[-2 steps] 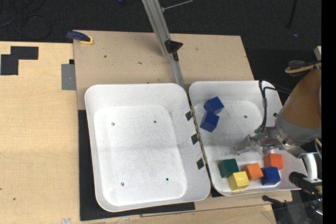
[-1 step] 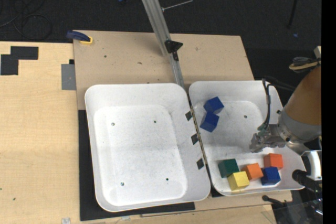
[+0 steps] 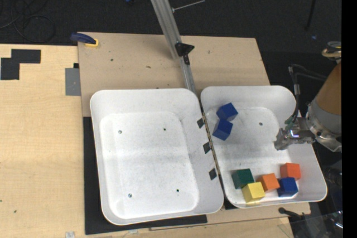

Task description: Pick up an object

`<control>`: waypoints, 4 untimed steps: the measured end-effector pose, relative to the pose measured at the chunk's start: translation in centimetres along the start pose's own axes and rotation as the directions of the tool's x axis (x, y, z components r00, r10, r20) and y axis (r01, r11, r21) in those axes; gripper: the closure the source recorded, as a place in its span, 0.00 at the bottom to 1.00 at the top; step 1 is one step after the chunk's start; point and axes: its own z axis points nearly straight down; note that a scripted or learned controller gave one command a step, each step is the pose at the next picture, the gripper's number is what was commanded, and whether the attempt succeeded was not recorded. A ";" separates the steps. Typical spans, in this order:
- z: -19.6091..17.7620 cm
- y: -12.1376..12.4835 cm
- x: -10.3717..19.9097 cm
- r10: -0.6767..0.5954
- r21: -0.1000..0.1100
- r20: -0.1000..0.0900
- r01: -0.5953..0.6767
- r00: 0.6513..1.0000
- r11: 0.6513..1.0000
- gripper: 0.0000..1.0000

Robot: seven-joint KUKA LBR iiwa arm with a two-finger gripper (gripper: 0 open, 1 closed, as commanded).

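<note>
Item: small blocks, right bin (image 3: 262,98). Two blue cubes (image 3: 224,120) touching, upper left of bin; green block (image 3: 242,177), yellow block (image 3: 254,191), orange block (image 3: 270,181), blue block (image 3: 288,186), red-orange block (image 3: 290,170) bunched at near right corner. Likely light, rigid, smooth-faced; take across two opp. flat sides. Cubes approx. equal-sided, no long axis; blue pair sits turned diagonal to bin walls. Cluster tight, side access poor; red-orange one prob. easiest. Pincer (image 3: 285,139) low over right side of bin, near red-orange block, apart from all blocks; open/closed: cannot tell. Left bin (image 3: 106,100) adj. Both on wood surface (image 3: 223,58).
</note>
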 end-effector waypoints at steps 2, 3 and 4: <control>-11.2 0.8 0.4 0.000 0.000 0.001 0.000 1.000 1.000 1.00; -11.2 1.7 5.4 -0.003 0.005 -0.002 0.003 1.000 1.000 1.00; -9.1 2.6 10.7 -0.003 0.008 -0.004 0.003 1.000 1.000 1.00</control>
